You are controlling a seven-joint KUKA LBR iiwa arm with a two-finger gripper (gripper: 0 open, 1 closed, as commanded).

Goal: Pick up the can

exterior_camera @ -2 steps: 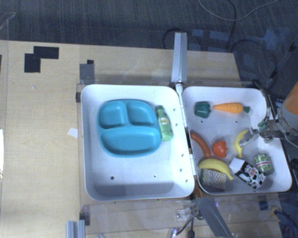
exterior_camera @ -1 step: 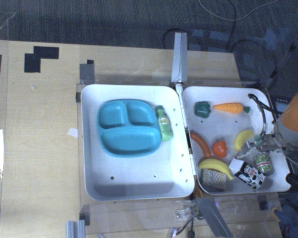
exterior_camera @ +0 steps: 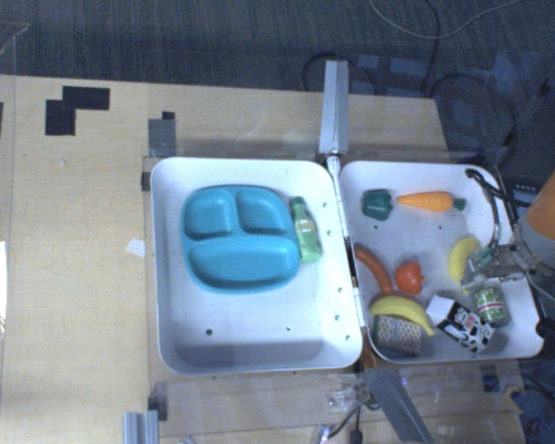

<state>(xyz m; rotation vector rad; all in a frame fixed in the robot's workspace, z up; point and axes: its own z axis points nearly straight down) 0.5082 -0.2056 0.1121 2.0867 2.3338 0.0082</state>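
The can (exterior_camera: 489, 305) is small, with a green and silver label. It lies near the front right corner of the right bin (exterior_camera: 416, 239). My gripper (exterior_camera: 496, 268) hangs just above and behind the can, close to the bin's right wall. The grey arm with its orange band (exterior_camera: 549, 203) comes in from the right edge. The can rests on the bin floor, and its top end is partly covered by the gripper's metal parts.
A black-and-white box (exterior_camera: 464, 326) touches the can's left side. A yellow fruit (exterior_camera: 461, 257), tomato (exterior_camera: 409, 277), banana (exterior_camera: 402, 310), sausage (exterior_camera: 372, 266), carrot (exterior_camera: 427, 202) and green pepper (exterior_camera: 376, 203) share this bin. The left bin (exterior_camera: 250, 326) holds a blue plate (exterior_camera: 240, 239) and a green bottle (exterior_camera: 305, 231).
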